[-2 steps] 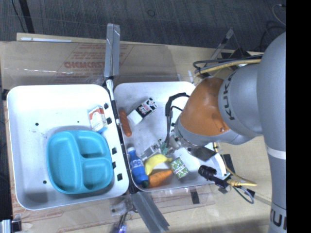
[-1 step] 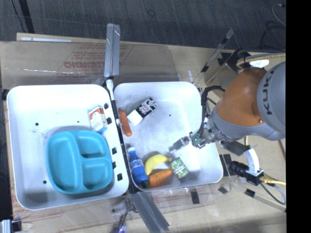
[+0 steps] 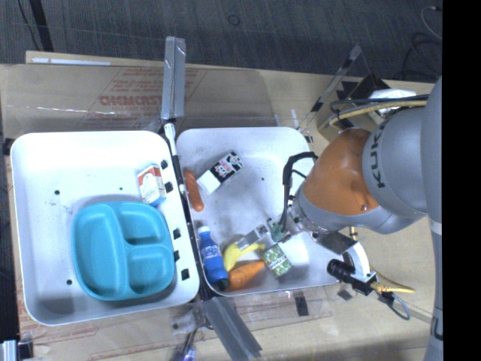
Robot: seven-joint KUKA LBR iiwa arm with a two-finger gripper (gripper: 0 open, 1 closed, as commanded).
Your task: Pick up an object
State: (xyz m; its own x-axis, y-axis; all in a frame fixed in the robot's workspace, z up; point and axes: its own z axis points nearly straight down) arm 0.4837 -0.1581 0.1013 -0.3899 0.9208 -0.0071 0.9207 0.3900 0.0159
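The gripper [image 3: 272, 233] hangs low in the right bin [image 3: 248, 138], just right of the banana [image 3: 242, 250]. Finger state: cannot tell. The banana lies just left of it, long axis running left-down to right-up, beside the carrot [image 3: 246, 274].

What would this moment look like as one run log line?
end effector: low in right bin, near front clutter | nearest: yellow object, green packet, carrot | grasp: unconfirmed | left bin: blue tray

A blue divided tray [image 3: 120, 250] lies in the left bin [image 3: 45, 164]; a small red-and-white carton [image 3: 151, 183] sits just beyond the tray's far right corner.
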